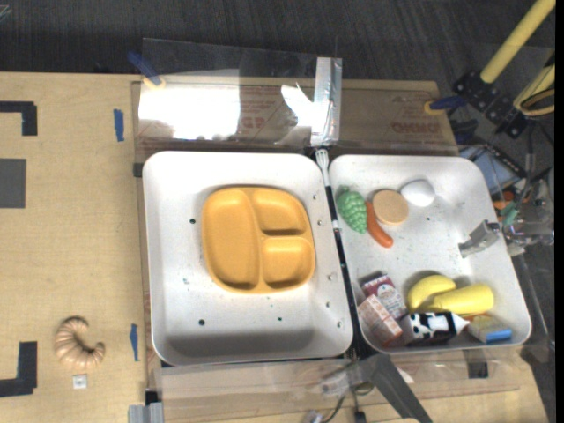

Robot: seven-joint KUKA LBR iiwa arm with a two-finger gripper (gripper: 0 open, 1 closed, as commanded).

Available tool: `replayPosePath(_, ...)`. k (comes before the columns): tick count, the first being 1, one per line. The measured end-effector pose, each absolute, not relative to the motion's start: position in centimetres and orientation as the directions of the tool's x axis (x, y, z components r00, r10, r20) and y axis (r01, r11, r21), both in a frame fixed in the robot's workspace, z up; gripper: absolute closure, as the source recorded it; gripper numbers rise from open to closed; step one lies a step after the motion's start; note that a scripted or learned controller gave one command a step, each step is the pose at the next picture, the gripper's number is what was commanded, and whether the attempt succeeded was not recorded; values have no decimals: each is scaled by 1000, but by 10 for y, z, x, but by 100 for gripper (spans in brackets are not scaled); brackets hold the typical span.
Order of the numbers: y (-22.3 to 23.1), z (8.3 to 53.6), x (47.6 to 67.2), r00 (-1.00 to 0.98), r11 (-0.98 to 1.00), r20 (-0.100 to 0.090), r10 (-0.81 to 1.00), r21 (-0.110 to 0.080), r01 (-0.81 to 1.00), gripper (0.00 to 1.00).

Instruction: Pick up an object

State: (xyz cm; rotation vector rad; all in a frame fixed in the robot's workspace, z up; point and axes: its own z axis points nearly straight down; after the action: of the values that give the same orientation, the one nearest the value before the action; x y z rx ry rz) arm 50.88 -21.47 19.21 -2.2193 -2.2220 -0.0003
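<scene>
The right bin point(458, 179) holds several small objects. A green bumpy piece point(352, 210) lies by the divider, with an orange carrot point(380, 233) and a tan round disc point(390, 207) beside it. A white egg-like ball point(418, 192) sits further back. Toward the front lie a yellow banana point(429, 287), a yellow cylinder point(467, 300), a black-and-white piece point(432, 325), a red-and-white box point(381, 305) and a tan-and-blue block point(491, 329). A small grey metal piece point(481, 235) rests near the right wall.
The left bin point(167, 263) bears an orange divided plate point(257, 238). A tan croissant-shaped toy point(79, 342) lies on the cardboard bench at the front left. A clear plastic sheet point(238, 104) stands behind the bins. Cables and a yellow pole point(524, 29) crowd the right side.
</scene>
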Motion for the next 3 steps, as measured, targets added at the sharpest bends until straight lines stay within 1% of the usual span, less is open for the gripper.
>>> replayPosePath(1,-162,145,527,-19,19,3,1000,-5,1000,0)
replayPosePath(2,-75,200,513,-97,97,2,995,5,995,0)
replayPosePath(3,-51,184,562,-337,337,-1,941,2,941,0)
